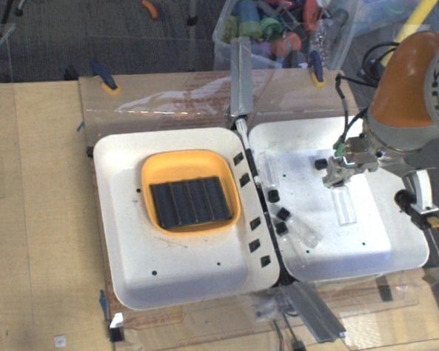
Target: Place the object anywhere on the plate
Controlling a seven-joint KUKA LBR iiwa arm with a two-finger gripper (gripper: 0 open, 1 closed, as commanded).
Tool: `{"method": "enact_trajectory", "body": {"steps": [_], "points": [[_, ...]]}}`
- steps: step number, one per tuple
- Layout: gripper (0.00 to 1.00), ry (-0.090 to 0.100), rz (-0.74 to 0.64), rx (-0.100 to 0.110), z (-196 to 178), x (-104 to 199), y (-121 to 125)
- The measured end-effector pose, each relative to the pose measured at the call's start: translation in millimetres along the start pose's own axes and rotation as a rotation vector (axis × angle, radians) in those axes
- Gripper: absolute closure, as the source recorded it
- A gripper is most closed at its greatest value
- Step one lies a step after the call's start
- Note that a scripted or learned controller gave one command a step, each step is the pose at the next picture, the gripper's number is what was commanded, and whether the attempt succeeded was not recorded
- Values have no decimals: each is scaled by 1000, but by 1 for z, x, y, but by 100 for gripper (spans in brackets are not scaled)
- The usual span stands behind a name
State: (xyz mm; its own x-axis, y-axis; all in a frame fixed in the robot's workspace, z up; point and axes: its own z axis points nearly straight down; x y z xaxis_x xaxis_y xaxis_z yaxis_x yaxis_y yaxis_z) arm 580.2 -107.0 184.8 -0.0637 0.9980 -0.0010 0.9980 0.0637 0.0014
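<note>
You see the dark ribbed rectangular object [190,202] lying flat on the orange plate [154,170] in the left bin [128,265], its long axis going left to right and its ribs running front to back. The arm [407,85] comes from the right and bends down over the right bin [373,254]. Its gripper [345,197] points down with the clear fingers [344,208] narrow, holding nothing.
</note>
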Motion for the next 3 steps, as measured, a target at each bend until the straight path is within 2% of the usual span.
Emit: {"method": "enact_trajectory", "body": {"steps": [1,2,3], "points": [[100,0,-80,0,-20,32,42],[100,-1,-256,-2,-26,57,91],[100,-1,-338,-3,-60,71,92]]}}
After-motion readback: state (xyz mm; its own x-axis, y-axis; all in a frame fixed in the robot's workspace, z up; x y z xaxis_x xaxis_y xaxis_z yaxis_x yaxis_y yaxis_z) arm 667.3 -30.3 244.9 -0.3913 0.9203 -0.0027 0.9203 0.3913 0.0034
